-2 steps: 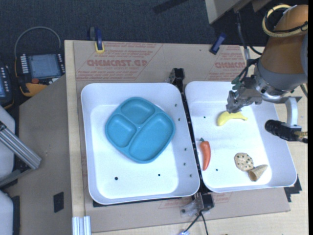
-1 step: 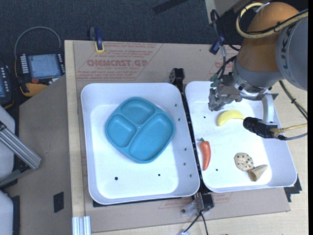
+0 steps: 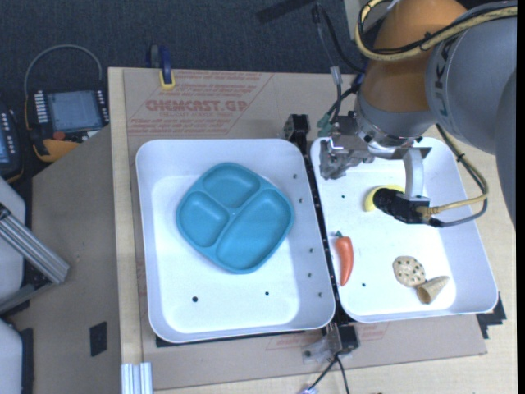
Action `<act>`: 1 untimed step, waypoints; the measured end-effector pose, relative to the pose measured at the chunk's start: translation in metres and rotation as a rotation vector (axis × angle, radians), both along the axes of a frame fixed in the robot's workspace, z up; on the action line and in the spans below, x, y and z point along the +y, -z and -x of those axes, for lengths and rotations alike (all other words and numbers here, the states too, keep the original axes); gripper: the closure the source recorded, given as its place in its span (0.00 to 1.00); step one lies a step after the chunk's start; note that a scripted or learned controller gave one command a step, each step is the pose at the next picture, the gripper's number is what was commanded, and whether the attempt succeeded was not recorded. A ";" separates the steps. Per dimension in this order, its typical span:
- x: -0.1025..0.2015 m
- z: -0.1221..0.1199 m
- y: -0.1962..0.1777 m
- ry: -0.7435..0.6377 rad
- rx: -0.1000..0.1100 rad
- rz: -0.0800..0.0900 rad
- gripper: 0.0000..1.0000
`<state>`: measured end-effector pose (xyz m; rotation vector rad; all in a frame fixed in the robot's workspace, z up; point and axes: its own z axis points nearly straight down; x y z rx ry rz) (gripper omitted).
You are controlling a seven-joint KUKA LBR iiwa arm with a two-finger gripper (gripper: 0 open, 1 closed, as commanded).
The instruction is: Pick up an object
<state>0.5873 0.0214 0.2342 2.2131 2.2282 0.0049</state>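
The right bin (image 3: 462,249) holds a red chili pepper (image 3: 345,257) near its left wall, a round speckled cookie (image 3: 408,270) and a tan cone-shaped piece (image 3: 433,288) at the front right. A yellow object (image 3: 378,197) lies mid-bin, partly hidden by a black part of the arm. My gripper (image 3: 335,161) hangs over the bin's back left corner, apart from all of these. I see nothing held in it.
A blue divided plate (image 3: 235,217) lies in the left bin (image 3: 168,306). The grey arm with its orange band (image 3: 414,35) covers the right bin's back. A yellow cable (image 3: 459,208) loops over that bin. A ridge (image 3: 316,220) separates the bins.
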 end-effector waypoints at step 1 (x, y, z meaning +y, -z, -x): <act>0.056 0.000 0.016 0.001 0.007 0.000 1.00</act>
